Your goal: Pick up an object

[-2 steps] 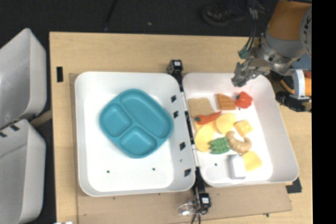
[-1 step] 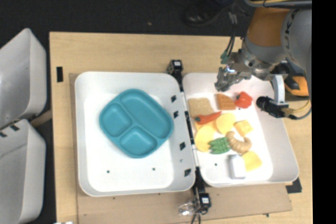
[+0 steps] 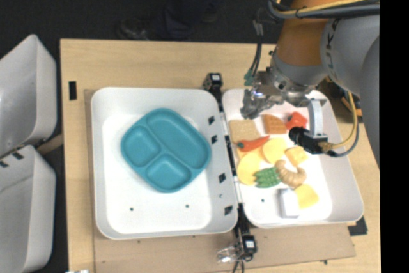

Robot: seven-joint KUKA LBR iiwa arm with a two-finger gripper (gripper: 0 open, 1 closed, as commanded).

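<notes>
Toy food pile (image 3: 275,160) in right bin (image 3: 342,198): carrot, cracker, yellow pieces, green pod.

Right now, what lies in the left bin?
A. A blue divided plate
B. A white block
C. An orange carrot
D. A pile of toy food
A. The blue divided plate lies alone in the left bin, while the toy food pieces are heaped in the right bin under the arm's tool.
</notes>
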